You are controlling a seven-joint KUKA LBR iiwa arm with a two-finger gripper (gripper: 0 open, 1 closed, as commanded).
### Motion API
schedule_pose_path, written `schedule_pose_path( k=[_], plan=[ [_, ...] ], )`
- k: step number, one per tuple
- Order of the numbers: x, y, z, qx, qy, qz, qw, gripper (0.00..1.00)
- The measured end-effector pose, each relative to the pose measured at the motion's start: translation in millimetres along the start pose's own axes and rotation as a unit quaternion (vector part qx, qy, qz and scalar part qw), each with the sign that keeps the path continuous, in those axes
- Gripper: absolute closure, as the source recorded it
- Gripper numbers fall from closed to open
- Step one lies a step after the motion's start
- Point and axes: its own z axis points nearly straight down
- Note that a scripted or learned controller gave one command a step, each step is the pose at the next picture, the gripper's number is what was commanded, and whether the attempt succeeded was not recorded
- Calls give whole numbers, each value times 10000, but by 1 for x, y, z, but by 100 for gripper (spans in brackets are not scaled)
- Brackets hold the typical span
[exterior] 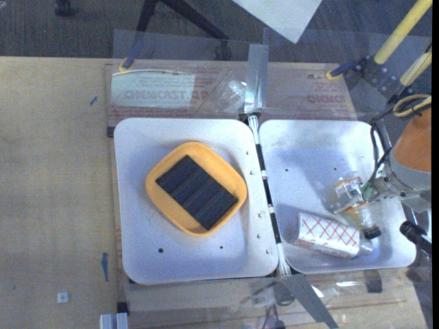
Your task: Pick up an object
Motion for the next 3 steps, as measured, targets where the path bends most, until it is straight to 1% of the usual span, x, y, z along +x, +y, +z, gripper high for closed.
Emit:
schedule_pose_path(
  k=[1,2,3],
  plan=[
    [-4,-33,-23,20,28,-873,9962,0],
    [18,-6,0,1,7,-1392,9903,0],
    [-6,-10,-11,-14,17,-2751,9614,0]
  ],
)
